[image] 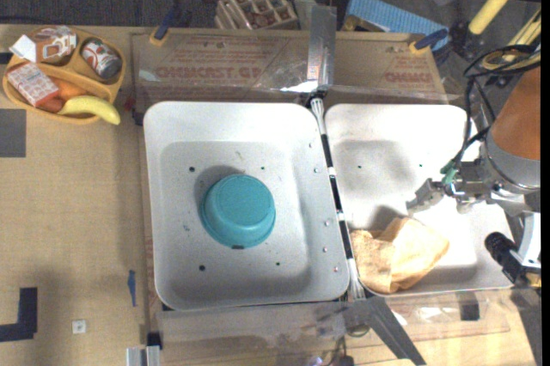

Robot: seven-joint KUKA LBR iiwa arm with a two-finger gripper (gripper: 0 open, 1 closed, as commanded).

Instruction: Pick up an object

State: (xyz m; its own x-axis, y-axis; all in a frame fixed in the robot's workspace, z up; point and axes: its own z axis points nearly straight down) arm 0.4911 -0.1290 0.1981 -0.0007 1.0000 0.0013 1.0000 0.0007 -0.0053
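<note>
Grey robot gripper [427, 194] hovers just above the tan, crumpled soft bread-like object [400, 253] in the right white bin [378, 141], seemingly poised to grasp; finger opening unclear.

Teal bowl [239, 210] upside down mid left bin [172, 141]; tan toast slice [399, 253] at right bin's [378, 132] front-left corner.

The left bin [172, 141] is taken up at its middle by an upturned teal bowl [239, 210], with open floor left all round it. In the right bin [387, 128], the far half is left free, while the near corner is blocked by a tan cloth [400, 253]. The pincer [427, 194] is hung just above that cloth.
</note>
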